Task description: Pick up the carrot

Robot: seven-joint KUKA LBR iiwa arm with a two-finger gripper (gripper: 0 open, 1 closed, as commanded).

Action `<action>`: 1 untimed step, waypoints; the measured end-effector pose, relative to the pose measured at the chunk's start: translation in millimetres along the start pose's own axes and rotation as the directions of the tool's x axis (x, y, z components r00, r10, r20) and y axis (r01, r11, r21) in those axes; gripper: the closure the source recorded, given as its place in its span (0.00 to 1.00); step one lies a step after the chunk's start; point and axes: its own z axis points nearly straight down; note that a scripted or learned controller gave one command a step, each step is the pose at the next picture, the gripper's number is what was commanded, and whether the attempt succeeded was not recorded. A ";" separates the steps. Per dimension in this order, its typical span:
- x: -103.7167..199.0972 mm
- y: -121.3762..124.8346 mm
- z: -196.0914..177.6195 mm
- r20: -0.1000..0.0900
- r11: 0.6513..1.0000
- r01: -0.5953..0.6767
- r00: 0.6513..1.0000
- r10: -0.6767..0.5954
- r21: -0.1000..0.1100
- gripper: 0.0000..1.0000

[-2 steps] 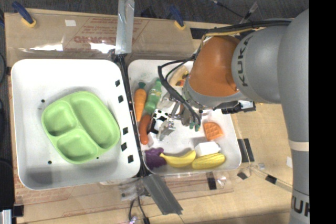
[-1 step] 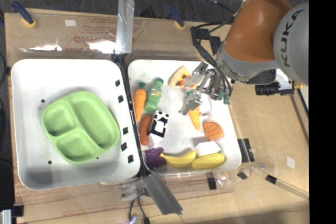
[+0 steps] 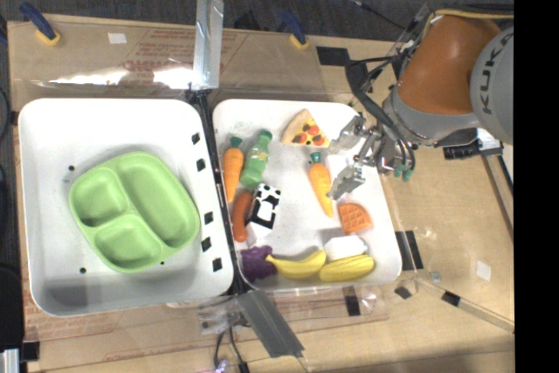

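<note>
Looking down on the right bin (image 3: pixel 377 188), we see the claw (image 3: pixel 356 160) hanging low over its right side, its metal fingers (image 3: pixel 346 181) spread a little apart with nothing between them. We find the carrot (image 3: pixel 320 185) just to the left of those fingers, close beside them but not between them. It lies lengthwise, green top toward the far wall and thin tip toward us.

Two more carrot-like pieces lie along the left wall: an orange one (image 3: pixel 231 169) and a darker one (image 3: pixel 240 215) below it. A green bottle (image 3: pixel 256 159) lies beside them and a black and white cube (image 3: pixel 265 207) sits near the middle. We note a pizza slice (image 3: pixel 305 129) at the far wall and a waffle (image 3: pixel 354 217) just below the carrot's tip. Along the near wall lie a purple piece (image 3: pixel 256 259), a banana (image 3: pixel 296 262), a white block (image 3: pixel 343 246) and a yellow piece (image 3: pixel 348 268).

In the left bin (image 3: pixel 35 188) sits a green divided plate (image 3: pixel 133 210). Both bins rest on a tan worktop (image 3: pixel 454 240), touching at a shared middle edge. We see bare white floor between the carrot and the cube, while the right wall stands near behind the claw.
</note>
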 end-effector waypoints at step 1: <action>-29.6 12.0 107.2 0.001 0.999 0.051 0.999 -0.051 -0.001 0.00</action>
